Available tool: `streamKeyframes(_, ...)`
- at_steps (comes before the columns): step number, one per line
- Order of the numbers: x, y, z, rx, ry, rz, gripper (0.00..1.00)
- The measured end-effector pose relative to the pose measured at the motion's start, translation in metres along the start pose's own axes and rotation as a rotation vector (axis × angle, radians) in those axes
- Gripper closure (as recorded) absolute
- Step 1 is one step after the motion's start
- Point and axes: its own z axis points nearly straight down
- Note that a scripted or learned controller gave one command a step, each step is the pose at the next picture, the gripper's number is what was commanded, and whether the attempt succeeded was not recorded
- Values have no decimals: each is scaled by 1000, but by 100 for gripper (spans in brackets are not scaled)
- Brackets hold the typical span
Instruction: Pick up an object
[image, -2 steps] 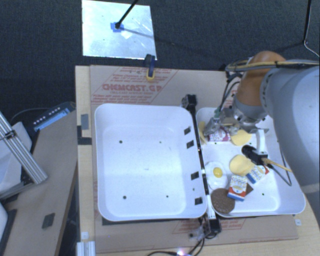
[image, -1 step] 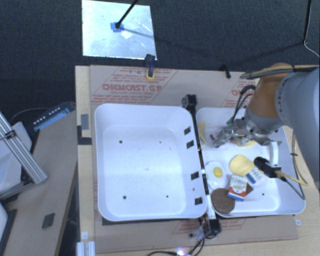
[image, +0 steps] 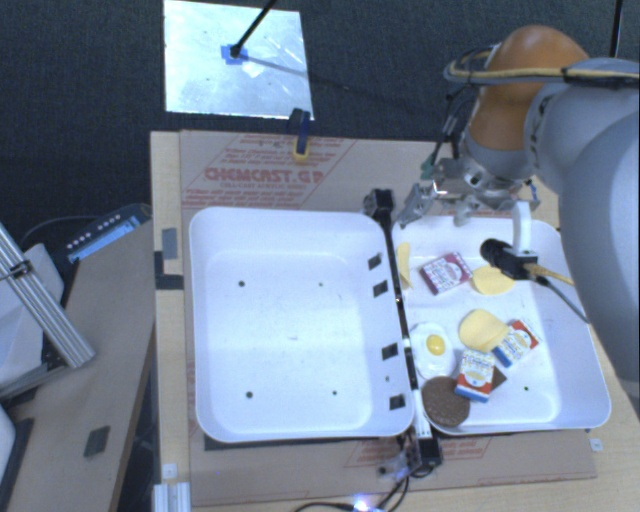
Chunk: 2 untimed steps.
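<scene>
My gripper (image: 439, 208) hangs over the back edge of the right bin (image: 575, 400), its two fingers spread apart with nothing between them. Below it in that bin lie a pale yellow slice (image: 403, 265), a red-and-white packet (image: 445, 272) and a yellow disc (image: 493, 281). Nearer the front are a fried egg (image: 435, 345), a yellow cheese block (image: 481, 328), a blue-and-white carton (image: 515, 343), a red-and-blue carton (image: 476, 376) and a brown cookie (image: 446, 400).
The left bin (image: 215, 330) adjoins the right one along a black-clipped divider (image: 392, 300). Both stand on a cardboard sheet (image: 260, 170). A foil sheet (image: 235, 60) and a blue-yellow clamp (image: 299, 135) lie at the back, and a metal rail (image: 40, 310) stands at far left.
</scene>
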Motion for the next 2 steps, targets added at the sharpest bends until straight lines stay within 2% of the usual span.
streamKeyframes(1, 37, -34, 8, 16, 0, 5, 0)
streamKeyframes(2, 34, -32, -4, 12, -2, 4, 100)
